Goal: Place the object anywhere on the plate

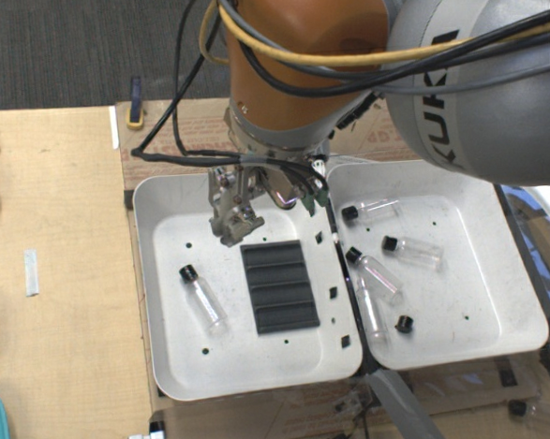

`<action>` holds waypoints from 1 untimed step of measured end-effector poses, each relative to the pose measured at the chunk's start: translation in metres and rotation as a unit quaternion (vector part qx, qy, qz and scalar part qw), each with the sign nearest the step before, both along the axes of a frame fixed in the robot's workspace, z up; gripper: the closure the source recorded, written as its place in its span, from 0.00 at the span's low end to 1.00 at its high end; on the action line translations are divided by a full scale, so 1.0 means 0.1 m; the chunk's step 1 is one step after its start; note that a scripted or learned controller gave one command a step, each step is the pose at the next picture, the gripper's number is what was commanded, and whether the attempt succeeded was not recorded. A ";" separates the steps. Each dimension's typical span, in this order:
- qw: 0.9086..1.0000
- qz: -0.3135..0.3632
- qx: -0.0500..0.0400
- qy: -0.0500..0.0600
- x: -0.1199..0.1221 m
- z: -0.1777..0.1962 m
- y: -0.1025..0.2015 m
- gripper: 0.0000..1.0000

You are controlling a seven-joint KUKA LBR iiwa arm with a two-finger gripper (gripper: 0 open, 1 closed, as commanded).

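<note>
In the camera view, your gripper [238,221] hung over the left bin [172,362], just above the ribbed black plate [280,286]; you could not tell its state. A clear vial [202,297] with a black cap lay left of the plate, apart from it.

Grey KUKA arm [471,69] with orange band [305,43] and metal gripper [241,227]

Built of broad, rounded, smooth grey casing, marked with the dark letters "KUKA" on its near face. Banded above the wrist in glossy orange-brown, wide and barrel-shaped. Draped with black cables [186,89] and one yellow cable [339,55], looping across the band and down the left side. Ringed beneath the band by a pale grey flange. Ended in a small assembly of bare, dull metal, tangled with thin black wires and a green spot.
</note>
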State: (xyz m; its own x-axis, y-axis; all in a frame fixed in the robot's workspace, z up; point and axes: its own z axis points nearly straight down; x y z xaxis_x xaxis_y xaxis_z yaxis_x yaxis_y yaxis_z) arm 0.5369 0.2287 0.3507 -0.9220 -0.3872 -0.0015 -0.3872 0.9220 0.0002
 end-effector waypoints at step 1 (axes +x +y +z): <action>0.993 0.119 0.000 -0.001 0.07 0.00 0.00 1.00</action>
